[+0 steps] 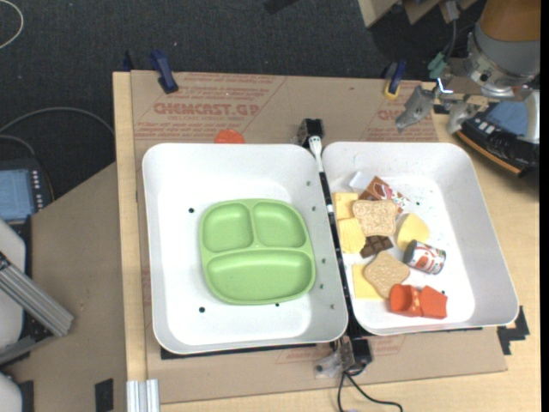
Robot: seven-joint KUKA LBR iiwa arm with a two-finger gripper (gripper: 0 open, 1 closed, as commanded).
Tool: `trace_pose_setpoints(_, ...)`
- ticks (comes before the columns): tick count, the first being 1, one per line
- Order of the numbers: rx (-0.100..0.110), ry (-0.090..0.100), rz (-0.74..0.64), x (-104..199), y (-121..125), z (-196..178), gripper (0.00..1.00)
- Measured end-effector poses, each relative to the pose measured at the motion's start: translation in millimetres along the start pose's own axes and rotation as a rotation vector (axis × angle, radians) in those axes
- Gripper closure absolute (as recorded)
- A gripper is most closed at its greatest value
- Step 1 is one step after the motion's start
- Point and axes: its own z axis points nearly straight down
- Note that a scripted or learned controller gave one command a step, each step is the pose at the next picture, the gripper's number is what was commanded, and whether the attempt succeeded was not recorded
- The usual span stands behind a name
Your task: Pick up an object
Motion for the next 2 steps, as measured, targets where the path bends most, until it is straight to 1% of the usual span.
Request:
trace_pose_setpoints(1,0.016,0.003,0.004,-26.4,-54.3,136.5,0.0)
trace_pose_setpoints(2,-0.006,0.0,0.003,-10.6,-114.3,197.0,0.0)
